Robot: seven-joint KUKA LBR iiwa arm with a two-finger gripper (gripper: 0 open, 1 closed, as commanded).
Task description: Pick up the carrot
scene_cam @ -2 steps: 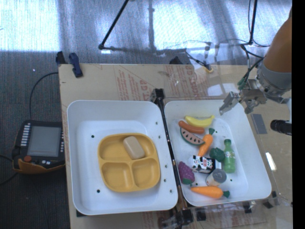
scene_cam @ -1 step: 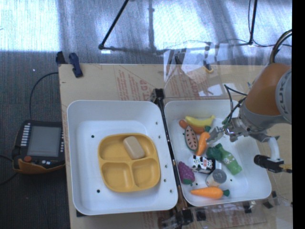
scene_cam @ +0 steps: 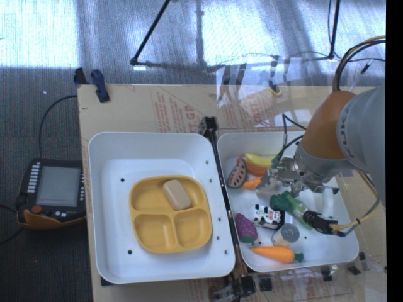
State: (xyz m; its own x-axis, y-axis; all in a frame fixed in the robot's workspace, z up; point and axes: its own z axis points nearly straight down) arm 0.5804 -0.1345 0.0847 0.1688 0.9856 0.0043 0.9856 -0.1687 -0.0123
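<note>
— Where's the carrot?

— The orange carrot with a green leafy end [scene_cam: 274, 253] lies flat near the front edge of the right-hand shallow white bin [scene_cam: 343, 249], tip pointing left, green end to the right. Just behind it sits a small round grey-topped can [scene_cam: 287, 234], and to its left a dark purple eggplant-shaped toy [scene_cam: 245, 227].

— And the arm?

— The grey arm with the orange band [scene_cam: 337, 137] reaches in from the right, and its two-finger gripper [scene_cam: 277, 180] hangs over the middle of that bin, well behind the carrot and apart from it. Whether the jaws are parted or pressed together, I can't tell from here; the metal parts blur into one another.

— What's under it?

— A yellow banana [scene_cam: 259, 160] at the far side, a brown watermelon-like slice [scene_cam: 237, 173] to the left, a small orange piece [scene_cam: 251, 183] beside that, a green object [scene_cam: 286, 202] and a black-and-white patterned block [scene_cam: 269, 215] nearer.

— The other bin?

— The left white bin [scene_cam: 110, 162] holds a yellow divided plastic plate [scene_cam: 170, 214] with a beige rounded bar [scene_cam: 177, 194] resting in its far compartment.
</note>
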